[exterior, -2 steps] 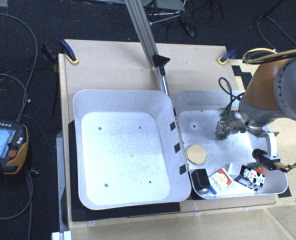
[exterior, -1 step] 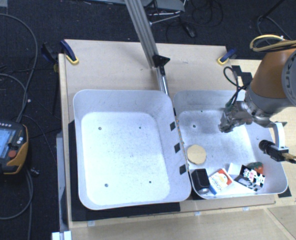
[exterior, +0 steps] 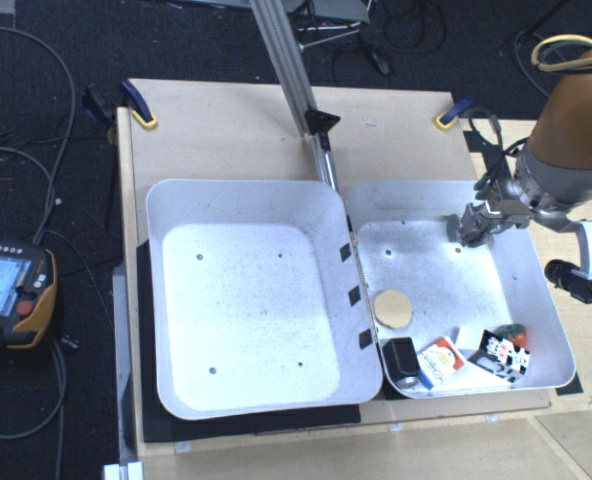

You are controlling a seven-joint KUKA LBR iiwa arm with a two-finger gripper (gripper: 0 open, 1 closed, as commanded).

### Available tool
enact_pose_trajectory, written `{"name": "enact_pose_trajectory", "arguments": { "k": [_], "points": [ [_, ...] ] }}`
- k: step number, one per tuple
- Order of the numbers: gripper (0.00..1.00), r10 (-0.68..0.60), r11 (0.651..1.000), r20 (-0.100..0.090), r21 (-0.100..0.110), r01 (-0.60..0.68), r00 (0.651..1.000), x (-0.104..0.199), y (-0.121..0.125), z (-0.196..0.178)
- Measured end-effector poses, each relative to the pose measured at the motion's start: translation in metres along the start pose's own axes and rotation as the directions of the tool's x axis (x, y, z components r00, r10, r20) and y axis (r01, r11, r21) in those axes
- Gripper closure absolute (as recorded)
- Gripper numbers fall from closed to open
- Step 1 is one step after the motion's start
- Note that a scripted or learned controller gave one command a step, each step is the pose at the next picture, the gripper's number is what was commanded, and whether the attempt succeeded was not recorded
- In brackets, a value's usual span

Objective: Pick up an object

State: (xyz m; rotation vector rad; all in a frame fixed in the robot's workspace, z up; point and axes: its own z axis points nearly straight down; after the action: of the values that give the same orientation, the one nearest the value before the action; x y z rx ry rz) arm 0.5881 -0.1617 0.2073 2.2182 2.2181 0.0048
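The arm comes in from the right, and my gripper [exterior: 471,228] hangs low over the far part of the right bin [exterior: 446,278]. Nothing shows between its dark fingers. Several objects lie along the bin's near edge: a round tan disc [exterior: 394,309], a black block [exterior: 401,359], a small orange and white box [exterior: 440,359], and a black, white and red patterned item [exterior: 504,352]. All of them sit well in front of the gripper, apart from it.
The left bin [exterior: 246,298] lies beside the right one, sharing a raised middle rim. A slanted metal pole [exterior: 288,58] rises from behind the bins. Yellow clamps [exterior: 141,118] [exterior: 448,118] hold the bench's far corners. A handheld pendant [exterior: 6,293] rests on the floor at the left.
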Motion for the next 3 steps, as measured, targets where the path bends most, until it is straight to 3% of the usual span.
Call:
{"name": "enact_pose_trajectory", "arguments": {
  "k": [1, 3],
  "points": [
    [1.0, 0.0, 1.0, -0.001, 0.004, 0.0, 1.0, 0.0, 0.001, -0.022],
    [1.0, -0.005, 1.0, -0.002, 0.006, 0.005, 1.0, 0.117, -0.021, -0.015]
  ]
}}
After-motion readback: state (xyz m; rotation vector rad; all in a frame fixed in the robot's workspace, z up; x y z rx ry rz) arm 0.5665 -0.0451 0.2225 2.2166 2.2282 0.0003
